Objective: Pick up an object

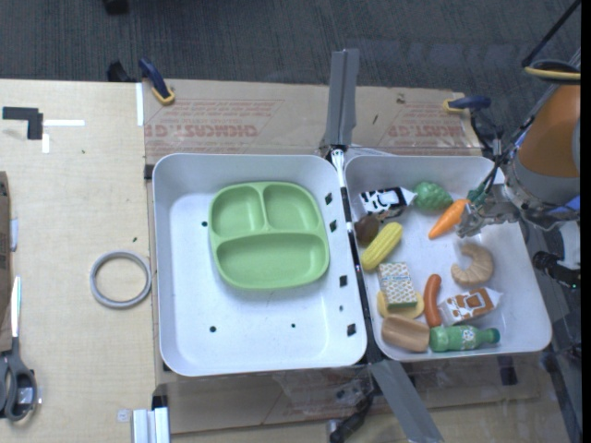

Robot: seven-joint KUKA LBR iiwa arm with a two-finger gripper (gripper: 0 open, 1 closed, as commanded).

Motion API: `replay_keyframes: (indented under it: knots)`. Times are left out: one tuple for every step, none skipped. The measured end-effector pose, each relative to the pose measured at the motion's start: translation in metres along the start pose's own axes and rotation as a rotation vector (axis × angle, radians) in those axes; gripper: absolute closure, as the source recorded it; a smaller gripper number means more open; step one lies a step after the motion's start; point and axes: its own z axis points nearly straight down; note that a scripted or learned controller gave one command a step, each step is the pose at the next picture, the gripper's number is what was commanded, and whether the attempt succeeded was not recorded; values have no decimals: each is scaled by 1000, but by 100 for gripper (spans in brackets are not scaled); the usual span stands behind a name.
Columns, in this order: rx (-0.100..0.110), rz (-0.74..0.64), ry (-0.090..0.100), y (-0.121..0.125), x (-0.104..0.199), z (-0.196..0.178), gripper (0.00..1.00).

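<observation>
1. The claw (480, 212) is being held low over the right bin (526, 335), near its far right side, at the end of the grey arm (552, 146) with the orange band.
2. The toy carrot (448, 218) is being seen just beside the claw, on its left – the nearest thing to be picked. Its long side is slanting, with the pointed tip down toward the left and the fat end up toward the claw.
3. The tips of the claw are dark and blurry, so it cannot be told whether they are apart or together. Nothing is being seen held between them.
4. A short move to the left is likely being called for, with the claw turned across the carrot's long side.
5. The croissant (475, 265) is lying just below the claw – curved and pale brown.
6. Other toys are being kept in the same bin: a bumpy yellow corn cob (382, 245), a knobbly green broccoli (432, 195), a smooth green bottle (464, 338) and a red-orange sausage (432, 300).
7. The left bin (185, 340) is holding a smooth green plate (268, 235) with three parts, well apart from the claw.
</observation>
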Motion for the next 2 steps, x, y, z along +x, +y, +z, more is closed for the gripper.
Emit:
replay_keyframes:
  knots:
    - [0, 0, 0, 0, 0, 0, 0]
    - [4, 58, 11, -46, 0, 10, 0]
